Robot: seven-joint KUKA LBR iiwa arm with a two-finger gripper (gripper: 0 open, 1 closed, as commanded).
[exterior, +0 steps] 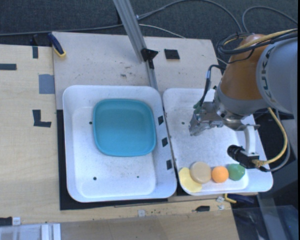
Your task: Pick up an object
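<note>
The pincer (pixel 196 129) hangs over the right bin (pixel 186 104), around the middle of its left half, with the grey wrist and orange band of the arm (pixel 250 79) coming in from the right behind it. It's a dark blurry clump from this angle, so whether it's open or closed honestly can't be told, and nothing can be made out in its grip.

The stuff to pick from sits in a row along the near edge of that same bin, well apart from the pincer and toward the camera. Left to right: a yellow piece (pixel 186 182) lying flat in the corner, a tan disc (pixel 200 172) resting partly on top of it, an orange ball (pixel 219 174) just beside the disc, then a green thing (pixel 236 171) touching the ball. So the tan disc is more or less straight below the pincer in the picture, and the ball and the green thing are off to its right.

Over in the left bin (pixel 75 134) there's a blue plate (pixel 124 127), sitting a bit toward the far side. Both bins rest on the table (pixel 20 144).
</note>
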